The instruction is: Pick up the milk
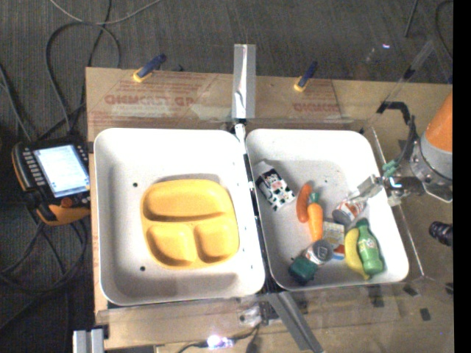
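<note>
- The milk (276,190), a small carton with black cow patches, lies on its side in the right bin (324,142), up near that bin's left wall and well apart from the other things.
- The pincer (368,190) hangs over the right side of that same bin, reaching in from the right edge; I cannot tell how far apart its tips are, and nothing shows between them.
- Just below the pincer lies a small can (347,213), and beside it two carrots (310,210) lie close together.
- Toward the bin's near right corner are a yellow banana (354,254), a green bottle (372,250) and a dark green-capped container (303,269).
- The left bin (118,160) carries a yellow divided tray (191,221) with three compartments.
- A handheld screen unit (55,169) glows off the desk's left edge.
</note>
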Robot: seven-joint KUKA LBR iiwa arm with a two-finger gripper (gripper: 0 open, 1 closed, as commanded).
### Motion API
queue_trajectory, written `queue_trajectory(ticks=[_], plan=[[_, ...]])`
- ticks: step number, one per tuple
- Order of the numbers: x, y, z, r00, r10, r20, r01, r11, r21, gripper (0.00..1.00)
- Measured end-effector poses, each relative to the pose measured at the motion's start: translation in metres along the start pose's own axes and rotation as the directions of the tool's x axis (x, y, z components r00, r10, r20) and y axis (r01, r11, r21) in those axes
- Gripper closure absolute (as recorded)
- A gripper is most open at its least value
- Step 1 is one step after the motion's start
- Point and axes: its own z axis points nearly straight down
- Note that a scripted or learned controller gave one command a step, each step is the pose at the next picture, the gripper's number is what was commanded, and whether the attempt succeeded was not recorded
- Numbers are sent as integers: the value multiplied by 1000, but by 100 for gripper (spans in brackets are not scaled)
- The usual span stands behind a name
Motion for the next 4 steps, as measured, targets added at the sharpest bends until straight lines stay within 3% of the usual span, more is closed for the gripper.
queue_trajectory(ticks=[1,2,3,4], plan=[[79,56,57,991,-134,0,134,991,1,0],[97,86,96,897,-442,18,443,896,-22,0],[108,119,102,980,-197,10,197,980,-33,0],[107,137,102,980,-197,13,198,980,-32,0]])
